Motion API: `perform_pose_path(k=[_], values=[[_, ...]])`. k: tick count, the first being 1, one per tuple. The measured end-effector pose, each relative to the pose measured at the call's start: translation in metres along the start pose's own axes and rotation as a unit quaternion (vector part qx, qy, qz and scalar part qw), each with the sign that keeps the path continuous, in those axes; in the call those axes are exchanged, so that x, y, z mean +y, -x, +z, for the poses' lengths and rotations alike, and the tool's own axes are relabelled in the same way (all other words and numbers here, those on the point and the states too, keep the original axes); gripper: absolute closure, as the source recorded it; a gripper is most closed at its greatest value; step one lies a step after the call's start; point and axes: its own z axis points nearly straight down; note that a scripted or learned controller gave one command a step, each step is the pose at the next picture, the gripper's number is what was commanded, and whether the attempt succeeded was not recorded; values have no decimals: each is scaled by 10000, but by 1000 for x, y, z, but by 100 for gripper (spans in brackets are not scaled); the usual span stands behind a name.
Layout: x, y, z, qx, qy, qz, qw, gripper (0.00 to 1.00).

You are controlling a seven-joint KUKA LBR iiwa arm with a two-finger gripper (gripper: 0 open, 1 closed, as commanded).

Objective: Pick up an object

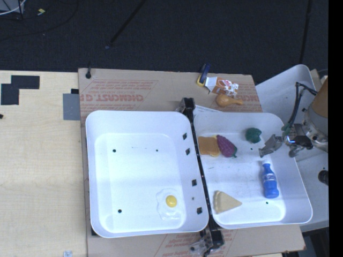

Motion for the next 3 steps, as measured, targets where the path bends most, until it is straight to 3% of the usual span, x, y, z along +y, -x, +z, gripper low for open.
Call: perform_pose_path(k=[1,2,3], values=[[13,-63,123,5,-7,-21,10000,0],[85,-83,116,2,23,-20,10000,0],[94,-86,116,-1,3,-7,10000,0]])
